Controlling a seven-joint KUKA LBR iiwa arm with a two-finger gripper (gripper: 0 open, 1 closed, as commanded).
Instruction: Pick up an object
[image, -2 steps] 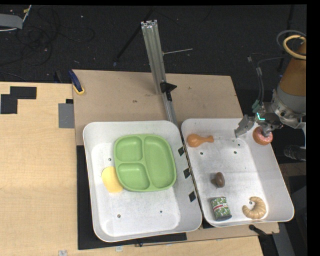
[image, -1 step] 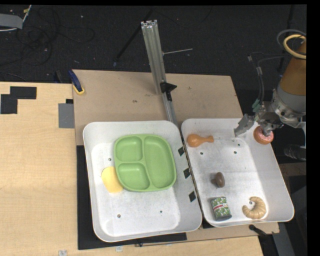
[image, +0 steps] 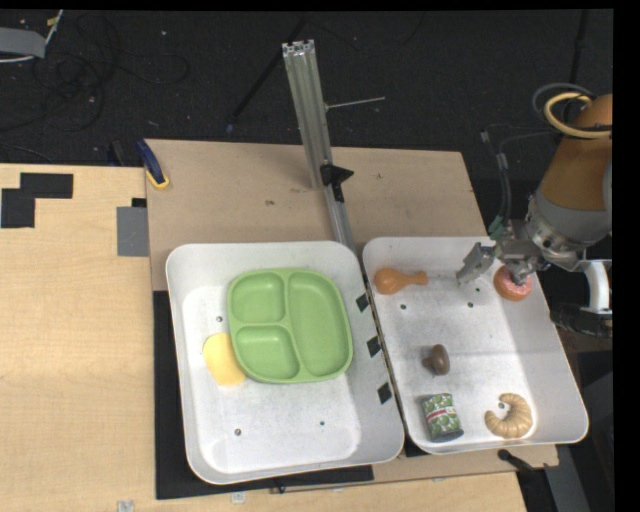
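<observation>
Tool (image: 497, 265) hovers over right bin's (image: 560, 350) far edge, seemingly open.

Arm (image: 570, 190) reaching in from right, gripper (image: 497, 262) low, jaws parted.

Grey arm (image: 570, 215), orange band, looped yellow cable, metal pincer (image: 497, 262).
</observation>
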